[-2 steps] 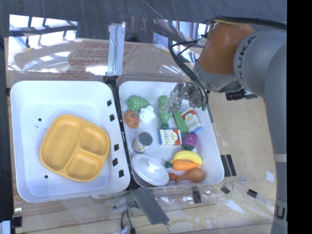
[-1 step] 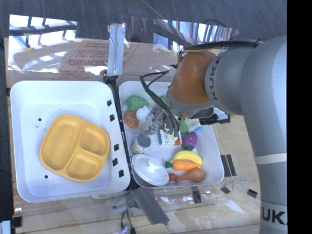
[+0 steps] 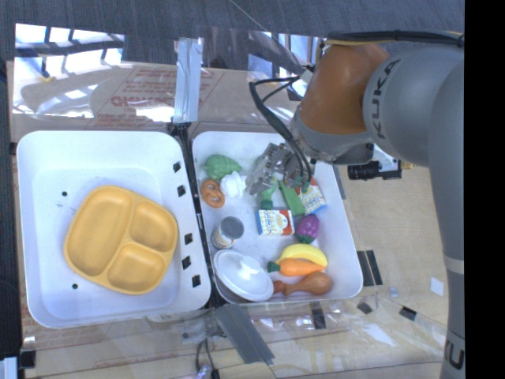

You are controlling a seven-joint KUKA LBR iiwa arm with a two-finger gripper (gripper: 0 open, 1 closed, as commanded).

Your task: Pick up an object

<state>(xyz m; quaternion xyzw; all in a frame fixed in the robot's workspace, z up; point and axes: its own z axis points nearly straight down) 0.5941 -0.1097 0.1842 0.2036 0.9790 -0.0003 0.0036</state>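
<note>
Arm: the grey KUKA arm (image 3: 394, 93) is reaching in from the right, its orange band sitting above the right bin (image 3: 347, 235).
Gripper: the gripper (image 3: 272, 172) is hanging low over the upper middle of the right bin, among the toys.
Fingers: they are blending into the clutter under them — I cannot tell whether they are apart or together, or whether anything is sitting between them.
Nearest things: a green bottle-like piece (image 3: 290, 197) is lying just beside the gripper, with a small carton (image 3: 313, 198) next to it and a white-and-green box (image 3: 274, 222) just below.
Other toys: a green leafy piece (image 3: 221, 166), a pretzel (image 3: 211, 193) and a white lump (image 3: 233, 185) are lying to the gripper's left; a purple piece (image 3: 307, 227), a banana (image 3: 303, 254), a carrot (image 3: 297, 268), a drumstick (image 3: 308, 284), a tin (image 3: 230, 230) and a white bowl (image 3: 242, 275) are filling the lower half.
Left bin: the left bin (image 3: 39, 164) is holding a yellow divided tray (image 3: 120, 238) — well apart from the gripper.
</note>
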